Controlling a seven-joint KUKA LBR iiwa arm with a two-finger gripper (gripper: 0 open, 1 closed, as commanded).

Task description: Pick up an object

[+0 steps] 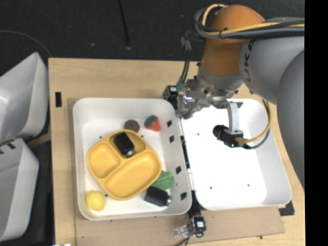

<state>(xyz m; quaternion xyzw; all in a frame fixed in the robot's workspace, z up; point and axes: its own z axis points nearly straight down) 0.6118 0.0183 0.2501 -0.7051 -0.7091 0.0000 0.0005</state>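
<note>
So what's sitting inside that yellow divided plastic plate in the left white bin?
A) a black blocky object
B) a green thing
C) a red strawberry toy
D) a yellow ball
A: a black blocky object lies in an upper compartment of the yellow divided plastic plate; the other items lie outside the plate, on the left white bin floor.

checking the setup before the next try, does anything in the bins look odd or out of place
One thing: a black block sits inside a compartment of the yellow divided plate in the left bin, tilted. Nothing looks spilled or broken.
</note>
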